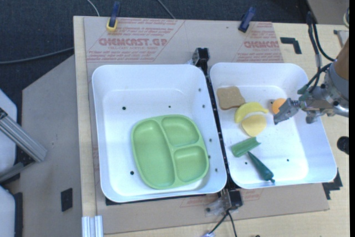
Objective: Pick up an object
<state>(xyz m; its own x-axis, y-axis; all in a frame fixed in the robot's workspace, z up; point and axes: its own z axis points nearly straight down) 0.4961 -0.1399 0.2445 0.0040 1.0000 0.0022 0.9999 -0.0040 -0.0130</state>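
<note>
Right now the gripper (284,111) sits low in the right bin (310,172), mid-right of frame, just beside the small orange piece (278,104). Can't tell whether it's spread or pinched; nothing visibly held. Yellow lemon-like pieces (251,118), tan slab (229,97), green tool (252,155) all lie loose. Green plate (168,150) in the left bin (105,136) untouched. Pick not done; grasp and lift remain, by my read.

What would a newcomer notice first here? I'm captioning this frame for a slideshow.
The green tray with three compartments lies alone in the left bin. In the right bin, a tan slab, yellow pieces and green tools cluster near the divider, while the hand reaches in from the right beside an orange piece.
</note>
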